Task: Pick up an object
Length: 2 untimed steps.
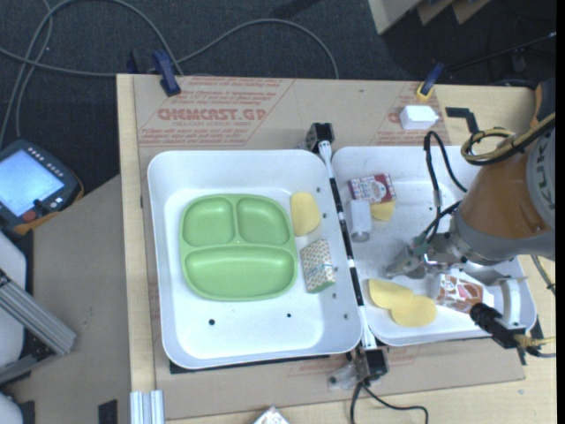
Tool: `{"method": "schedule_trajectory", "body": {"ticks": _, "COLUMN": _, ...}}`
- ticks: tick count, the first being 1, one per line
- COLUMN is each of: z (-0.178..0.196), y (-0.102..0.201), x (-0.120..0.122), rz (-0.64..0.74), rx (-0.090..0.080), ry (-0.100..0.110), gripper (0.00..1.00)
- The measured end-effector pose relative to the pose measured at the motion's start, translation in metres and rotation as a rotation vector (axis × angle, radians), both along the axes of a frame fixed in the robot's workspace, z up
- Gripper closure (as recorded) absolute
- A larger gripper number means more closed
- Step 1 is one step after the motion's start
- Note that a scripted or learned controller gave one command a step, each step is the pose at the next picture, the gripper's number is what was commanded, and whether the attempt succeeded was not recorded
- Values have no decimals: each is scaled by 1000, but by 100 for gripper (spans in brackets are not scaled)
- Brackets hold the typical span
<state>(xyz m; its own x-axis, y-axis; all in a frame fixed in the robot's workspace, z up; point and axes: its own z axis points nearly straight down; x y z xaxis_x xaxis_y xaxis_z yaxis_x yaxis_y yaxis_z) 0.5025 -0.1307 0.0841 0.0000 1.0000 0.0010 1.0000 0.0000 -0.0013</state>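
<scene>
The gripper [415, 259] hangs low in the right bin [494, 162]; whether it is open or closed, I cannot tell. A yellow piece [402, 300] lies just below it, a red-and-white packet [457, 290] beside it.

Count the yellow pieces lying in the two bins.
4: one beside the green tray in the left bin; one behind the red-and-white packet in the right bin; two overlapping at its near edge. The arm may hide more.
</scene>
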Motion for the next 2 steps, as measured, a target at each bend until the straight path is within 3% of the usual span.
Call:
{"method": "schedule_trajectory", "body": {"ticks": 1, "z": 0, "y": 8, "x": 15, "rz": 0, "rx": -1, "ry": -2, "gripper": 0}}
{"method": "schedule_trajectory", "body": {"ticks": 2, "z": 11, "y": 8, "x": 16, "rz": -1, "rx": -2, "ry": -5, "gripper": 100}}
